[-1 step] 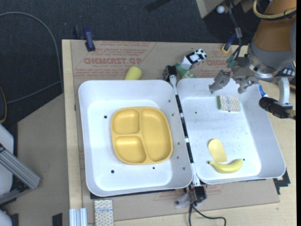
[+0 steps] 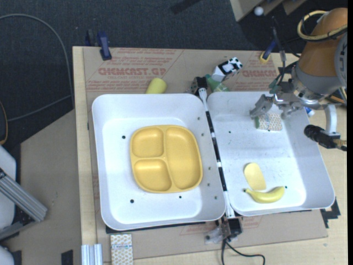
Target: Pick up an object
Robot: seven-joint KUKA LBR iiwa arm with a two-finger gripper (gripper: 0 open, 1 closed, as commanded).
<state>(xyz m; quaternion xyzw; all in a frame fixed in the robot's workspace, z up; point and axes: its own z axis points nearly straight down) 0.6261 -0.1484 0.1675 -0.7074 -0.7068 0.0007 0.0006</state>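
- We count two white bins side by side on the bench [image 2: 83, 148]: the left bin [image 2: 110, 148] and the right bin [image 2: 309, 164].
- The arm [image 2: 322, 54] reaches in from the right, grey with its orange band uppermost, and ends over the far part of the right bin.
- One yellow plate [image 2: 165, 159] lies in the middle of the left bin (three compartments, rounded corners).
- In the right bin we count three things: a banana [image 2: 266, 194], a pale yellow oval piece [image 2: 254, 175] and a small speckled pad [image 2: 271, 122].
- The banana is bright yellow, curved like a smile, and lies near the bin's near edge; the oval piece sits just beside it on the far side, apparently touching.
- The gripper [image 2: 266, 108] hangs at the speckled pad, fingers spread apart; nothing sits visibly between them, though we cannot tell whether a tip touches the pad.
- One yellow cylinder [image 2: 156, 85] lies on the bench beyond the left bin.
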